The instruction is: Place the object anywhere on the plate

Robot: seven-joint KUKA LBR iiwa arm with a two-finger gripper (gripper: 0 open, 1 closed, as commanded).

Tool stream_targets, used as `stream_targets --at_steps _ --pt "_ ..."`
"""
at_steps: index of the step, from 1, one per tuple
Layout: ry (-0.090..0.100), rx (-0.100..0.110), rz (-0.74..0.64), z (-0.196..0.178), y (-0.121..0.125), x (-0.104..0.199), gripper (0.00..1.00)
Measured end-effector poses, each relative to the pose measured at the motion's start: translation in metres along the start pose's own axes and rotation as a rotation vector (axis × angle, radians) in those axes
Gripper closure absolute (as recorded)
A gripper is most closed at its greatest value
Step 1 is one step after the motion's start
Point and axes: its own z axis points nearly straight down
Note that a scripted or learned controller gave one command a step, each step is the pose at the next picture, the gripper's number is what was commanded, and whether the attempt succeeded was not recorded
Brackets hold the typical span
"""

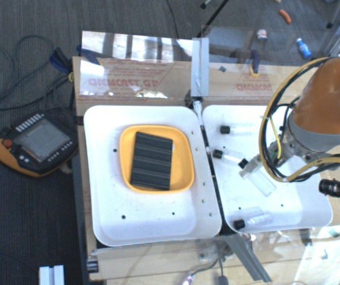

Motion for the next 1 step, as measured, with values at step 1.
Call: stream_targets --at_steps 1 --pt "0.000 0.000 0.000 0.0000 0.0000 0.0000 0.00"
